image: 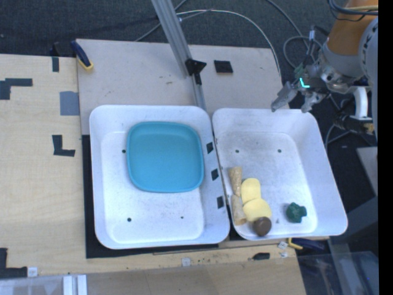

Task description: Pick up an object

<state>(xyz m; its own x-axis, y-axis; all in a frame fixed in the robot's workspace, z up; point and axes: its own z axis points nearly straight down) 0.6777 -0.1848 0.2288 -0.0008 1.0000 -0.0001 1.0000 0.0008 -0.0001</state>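
My gripper (pixel 293 100) hangs above the far right corner of the right bin (pixel 319 152), its two fingers spread apart with nothing between them. At that bin's near left lie a tan cone-shaped piece (pixel 236 180), a yellow lumpy toy (pixel 252 200) and a brown round piece (pixel 262 226). A small dark green object (pixel 296 212) sits near the bin's front right. All of these lie well away from the gripper, toward the front.
The left bin (pixel 110 214) holds a turquoise square plate (pixel 165 157). A slanted metal pole (pixel 178 39) stands behind the bins. Cables loop over the bench at the back right, near the arm.
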